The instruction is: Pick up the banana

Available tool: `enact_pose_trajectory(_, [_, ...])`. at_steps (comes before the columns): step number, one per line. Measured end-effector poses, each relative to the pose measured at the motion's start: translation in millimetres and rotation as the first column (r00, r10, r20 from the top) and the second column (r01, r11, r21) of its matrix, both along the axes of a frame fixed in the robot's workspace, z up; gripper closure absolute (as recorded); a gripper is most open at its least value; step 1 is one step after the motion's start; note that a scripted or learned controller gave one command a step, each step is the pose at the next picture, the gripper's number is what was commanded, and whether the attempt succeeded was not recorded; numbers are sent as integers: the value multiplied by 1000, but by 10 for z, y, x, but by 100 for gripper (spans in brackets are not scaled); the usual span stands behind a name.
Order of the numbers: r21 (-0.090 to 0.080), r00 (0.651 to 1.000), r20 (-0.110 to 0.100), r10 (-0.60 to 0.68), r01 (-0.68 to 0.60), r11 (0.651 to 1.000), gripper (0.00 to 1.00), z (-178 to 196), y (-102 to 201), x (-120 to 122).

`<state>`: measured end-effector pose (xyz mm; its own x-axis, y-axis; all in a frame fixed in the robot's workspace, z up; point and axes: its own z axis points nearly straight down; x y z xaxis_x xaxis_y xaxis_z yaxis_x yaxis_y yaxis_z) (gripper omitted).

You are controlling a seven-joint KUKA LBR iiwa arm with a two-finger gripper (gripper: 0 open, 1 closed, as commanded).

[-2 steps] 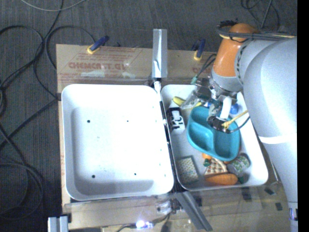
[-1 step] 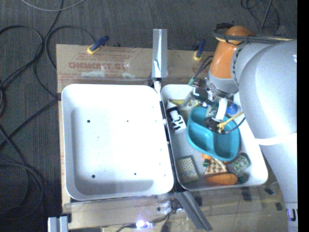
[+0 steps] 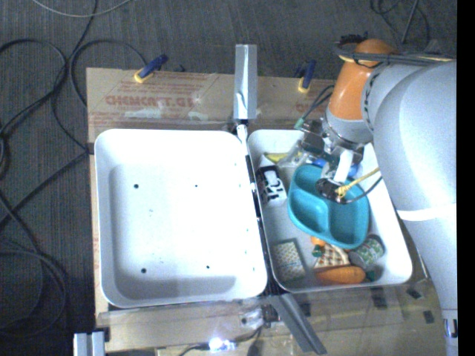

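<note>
A sliver of the yellow banana shows at the far end of the right bin, to the left of the gripper; the rest is hidden under the gripper and the blue dish. My gripper hangs low over that far end, just above the top rim of the blue dish. Nothing can be made out held in it.
The right bin also holds a black box with a white label, an orange carrot, a small can, a green-grey sponge and a waffle-patterned piece. The left bin lies beside it. The arm covers the right side.
</note>
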<state>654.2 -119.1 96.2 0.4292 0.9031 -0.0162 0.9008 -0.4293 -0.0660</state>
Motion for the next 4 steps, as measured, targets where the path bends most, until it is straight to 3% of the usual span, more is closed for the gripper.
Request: enact_pose_trajectory(4, [-2,1000,2,-1,1,1000,0,5,-8,3])
